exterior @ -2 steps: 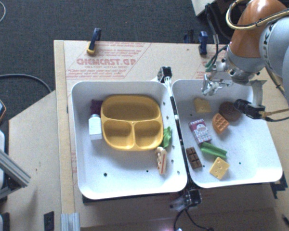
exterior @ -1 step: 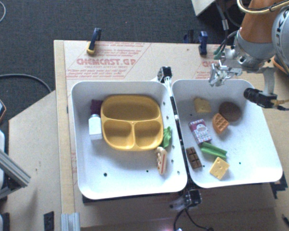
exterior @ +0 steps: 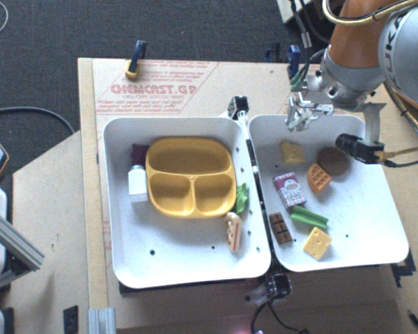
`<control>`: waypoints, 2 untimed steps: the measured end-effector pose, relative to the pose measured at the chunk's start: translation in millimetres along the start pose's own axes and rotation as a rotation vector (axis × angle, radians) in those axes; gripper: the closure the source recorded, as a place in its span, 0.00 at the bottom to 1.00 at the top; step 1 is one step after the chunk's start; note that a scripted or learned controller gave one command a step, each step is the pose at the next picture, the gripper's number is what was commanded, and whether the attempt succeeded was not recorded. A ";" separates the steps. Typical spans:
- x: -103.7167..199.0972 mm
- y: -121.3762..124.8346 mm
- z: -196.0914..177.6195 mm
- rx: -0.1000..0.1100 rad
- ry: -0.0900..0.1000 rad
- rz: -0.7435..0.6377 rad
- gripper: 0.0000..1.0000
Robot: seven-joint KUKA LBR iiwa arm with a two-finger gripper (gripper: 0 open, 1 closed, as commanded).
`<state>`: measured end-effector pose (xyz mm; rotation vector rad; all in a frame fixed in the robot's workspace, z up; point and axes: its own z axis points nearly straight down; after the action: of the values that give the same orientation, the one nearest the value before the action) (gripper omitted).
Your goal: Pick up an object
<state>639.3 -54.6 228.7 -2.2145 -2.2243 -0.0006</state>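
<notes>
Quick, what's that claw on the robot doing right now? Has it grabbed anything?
Gripper: nothing visibly held; it hangs above the back edge of the right bin. Open or closed cannot be told.

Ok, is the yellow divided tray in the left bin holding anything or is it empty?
Empty. The yellow tray shows all three compartments bare; the white bottle and green piece lie outside its rim.

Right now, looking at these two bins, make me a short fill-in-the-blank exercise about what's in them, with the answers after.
1. The yellow divided tray lies in the ____ bin.
2. The gripper hangs over the ____ bin.
3. The waffle piece lies beside the round ____ cookie.
4. The yellow cheese wedge lies in the same bin as the ____ chocolate bar.

Missing words: left; right; brown; brown
</notes>
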 end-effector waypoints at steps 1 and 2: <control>50.8 -24.6 11.7 0.003 0.000 -0.001 1.00; 66.4 -40.9 6.4 0.002 -0.001 0.002 1.00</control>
<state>598.2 11.6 222.6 -2.2164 -2.2210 0.0023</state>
